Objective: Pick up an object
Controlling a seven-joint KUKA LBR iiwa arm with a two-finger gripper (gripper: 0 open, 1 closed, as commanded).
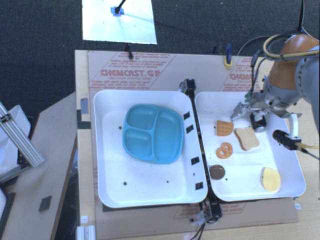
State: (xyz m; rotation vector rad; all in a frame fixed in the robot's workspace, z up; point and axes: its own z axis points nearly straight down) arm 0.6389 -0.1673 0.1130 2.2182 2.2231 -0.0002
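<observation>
The right bin (295,184) holds several small food-like objects. An orange wedge (224,128) lies beside a tan bread slice (247,138), with an orange pretzel (224,150) below them. A brown round cookie (216,172) and a pale yellow piece (270,179) lie nearer the front. My gripper (248,115) hangs over the back of this bin, just above and right of the orange wedge and behind the bread slice. Nothing shows in its grasp.
A blue divided plate (152,133) lies in the left bin (107,184). A black divider with clips (196,144) runs between the bins. A black part with a yellow cable (284,139) sticks out over the right bin's right side. Cables loop behind the arm (292,64).
</observation>
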